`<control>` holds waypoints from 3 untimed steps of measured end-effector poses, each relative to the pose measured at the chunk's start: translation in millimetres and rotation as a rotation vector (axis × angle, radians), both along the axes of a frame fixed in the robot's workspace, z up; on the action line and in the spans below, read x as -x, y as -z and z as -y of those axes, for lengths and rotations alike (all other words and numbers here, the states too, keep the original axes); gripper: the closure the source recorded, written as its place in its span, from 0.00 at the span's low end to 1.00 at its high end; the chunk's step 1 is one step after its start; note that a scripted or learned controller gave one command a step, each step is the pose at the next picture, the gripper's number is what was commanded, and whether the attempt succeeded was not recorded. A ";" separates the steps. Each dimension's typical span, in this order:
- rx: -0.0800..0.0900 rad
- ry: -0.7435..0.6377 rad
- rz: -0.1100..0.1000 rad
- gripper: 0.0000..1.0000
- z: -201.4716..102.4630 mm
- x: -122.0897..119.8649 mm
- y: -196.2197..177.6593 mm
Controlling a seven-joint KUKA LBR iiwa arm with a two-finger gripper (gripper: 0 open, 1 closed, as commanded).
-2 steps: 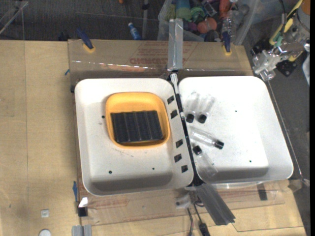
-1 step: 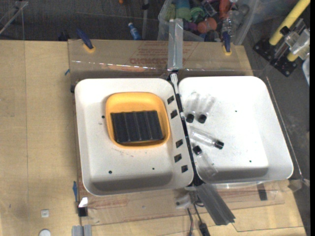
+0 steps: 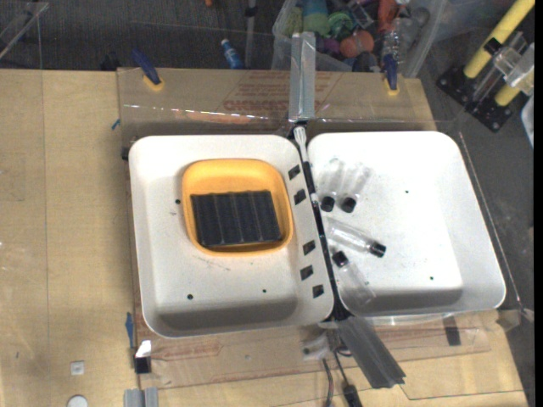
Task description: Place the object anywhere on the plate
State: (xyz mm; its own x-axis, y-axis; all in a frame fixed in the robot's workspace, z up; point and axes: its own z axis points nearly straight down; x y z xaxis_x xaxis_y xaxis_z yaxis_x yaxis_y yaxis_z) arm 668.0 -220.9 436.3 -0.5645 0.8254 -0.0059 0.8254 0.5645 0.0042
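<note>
Orange plate (image 3: 238,174) in left bin (image 3: 161,227), dark ridged block (image 3: 237,217) lying on it. Clear tubes with black caps (image 3: 356,242) scattered in right bin (image 3: 424,210).

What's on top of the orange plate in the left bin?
A dark ribbed rectangular object lies flat on the orange plate, covering its middle; the plate surface beneath is hidden.

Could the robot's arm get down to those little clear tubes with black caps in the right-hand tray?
Probably yes: the clear tubes lie uncovered in the right bin, though they sit close to the divider, which could crowd the approach.
</note>
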 end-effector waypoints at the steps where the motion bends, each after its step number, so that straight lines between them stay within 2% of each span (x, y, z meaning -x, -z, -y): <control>1: -0.002 -0.067 -0.005 1.00 -0.2 0.3 12.5; 2: 0.001 -0.236 0.000 1.00 -1.2 1.3 -0.1; 3: 0.000 -0.325 -0.003 1.00 0.2 6.5 -0.4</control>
State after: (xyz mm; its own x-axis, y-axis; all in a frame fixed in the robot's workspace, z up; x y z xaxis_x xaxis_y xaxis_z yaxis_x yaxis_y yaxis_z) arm 661.5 -221.0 436.7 -0.7983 0.6022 -0.0037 0.6022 0.7983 0.0017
